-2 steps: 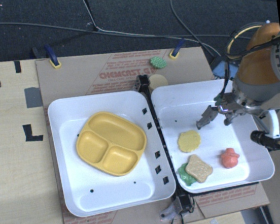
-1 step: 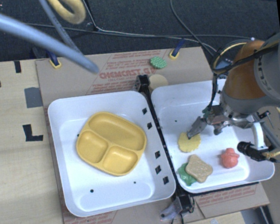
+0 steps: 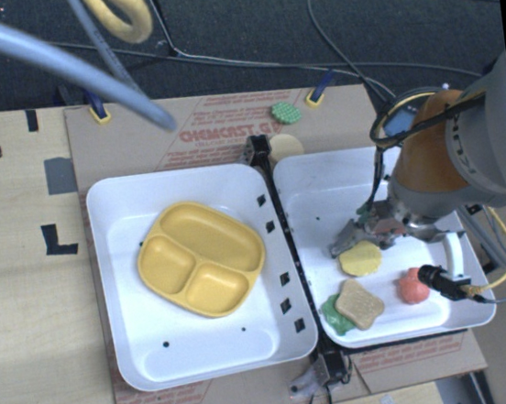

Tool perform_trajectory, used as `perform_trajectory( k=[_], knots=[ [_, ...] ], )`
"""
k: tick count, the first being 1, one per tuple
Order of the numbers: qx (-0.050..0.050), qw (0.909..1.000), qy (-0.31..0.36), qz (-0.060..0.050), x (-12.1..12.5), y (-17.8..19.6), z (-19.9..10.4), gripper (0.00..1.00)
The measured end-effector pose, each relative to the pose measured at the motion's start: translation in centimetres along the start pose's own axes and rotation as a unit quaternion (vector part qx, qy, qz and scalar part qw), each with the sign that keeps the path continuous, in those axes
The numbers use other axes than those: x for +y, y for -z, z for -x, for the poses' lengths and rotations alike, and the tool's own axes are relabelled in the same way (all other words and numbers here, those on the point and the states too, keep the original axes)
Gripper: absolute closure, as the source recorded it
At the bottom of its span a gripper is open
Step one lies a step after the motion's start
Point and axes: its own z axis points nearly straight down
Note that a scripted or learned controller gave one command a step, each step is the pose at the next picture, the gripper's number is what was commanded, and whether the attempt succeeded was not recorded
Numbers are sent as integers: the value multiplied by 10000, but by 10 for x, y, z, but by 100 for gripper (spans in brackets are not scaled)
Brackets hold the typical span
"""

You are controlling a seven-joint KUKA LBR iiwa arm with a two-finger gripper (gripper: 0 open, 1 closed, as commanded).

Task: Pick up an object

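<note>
End effector (image 3: 355, 238) low in right bin (image 3: 310, 180), just above yellow slice (image 3: 360, 260); cannot tell its state. Judgement: centre over the slice, descend straight, close gently. Sandwich (image 3: 358, 304) and red piece (image 3: 413, 286) lie near; avoid nudging.

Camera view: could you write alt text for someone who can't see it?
A grey robot arm's pincer reaches into the right white bin, just above a yellow food piece near a toy sandwich and a red item. The left bin holds a yellow divided tray.
</note>
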Motion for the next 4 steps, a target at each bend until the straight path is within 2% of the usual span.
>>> perform_trajectory(
  k=[1,4],
  knots=[
    [-15,10000,3,15,1,12,1,100],
    [-5,10000,3,14,6,148,7,100]
  ],
)
